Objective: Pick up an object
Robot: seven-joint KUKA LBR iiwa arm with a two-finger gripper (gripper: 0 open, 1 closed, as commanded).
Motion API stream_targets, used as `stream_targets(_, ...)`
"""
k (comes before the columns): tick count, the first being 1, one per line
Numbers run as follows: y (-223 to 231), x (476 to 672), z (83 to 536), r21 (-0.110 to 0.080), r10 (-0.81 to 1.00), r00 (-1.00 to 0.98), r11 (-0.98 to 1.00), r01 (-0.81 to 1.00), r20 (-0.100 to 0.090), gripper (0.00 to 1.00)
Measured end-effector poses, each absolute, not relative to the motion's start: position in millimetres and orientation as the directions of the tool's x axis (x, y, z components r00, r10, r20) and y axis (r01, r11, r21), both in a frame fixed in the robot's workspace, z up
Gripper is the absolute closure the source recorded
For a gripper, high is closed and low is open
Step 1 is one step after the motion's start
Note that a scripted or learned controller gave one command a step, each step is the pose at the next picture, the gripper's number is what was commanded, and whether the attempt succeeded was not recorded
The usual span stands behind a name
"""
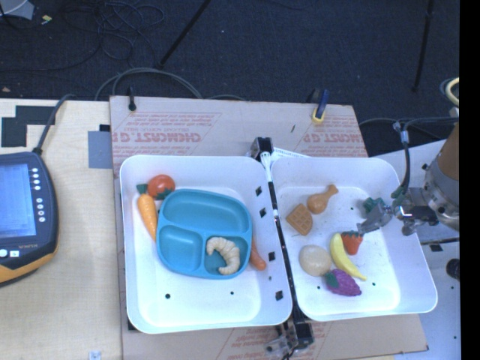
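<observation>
Grey jaws of the gripper (373, 217), spread how wide I cannot tell, should centre over the red plastic strawberry (352, 242) before descending.

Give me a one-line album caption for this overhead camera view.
A robot arm's claw hovers over the right bin of toy food, near a strawberry and banana.

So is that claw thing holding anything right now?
Gripper: above the right bin, near the strawberry; open or closed cannot be told.
</observation>
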State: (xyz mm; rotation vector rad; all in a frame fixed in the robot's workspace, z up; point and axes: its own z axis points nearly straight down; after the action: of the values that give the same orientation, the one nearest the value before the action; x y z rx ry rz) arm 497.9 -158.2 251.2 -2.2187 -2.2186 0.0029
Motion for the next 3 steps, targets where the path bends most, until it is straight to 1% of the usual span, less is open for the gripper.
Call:
stream_targets(1,-198,491.4,108,-0.01,1.0,0.003,-0.003,1.0,0.004,0.0)
stream_targets(2,-199,492.9,126,-0.003,1.0,0.007,-0.007,1.0,0.003,1.0)
stream_targets(3,-153,509.0,203,0.004,1.0,-0.005,0.005,1.0,0.001,1.0)
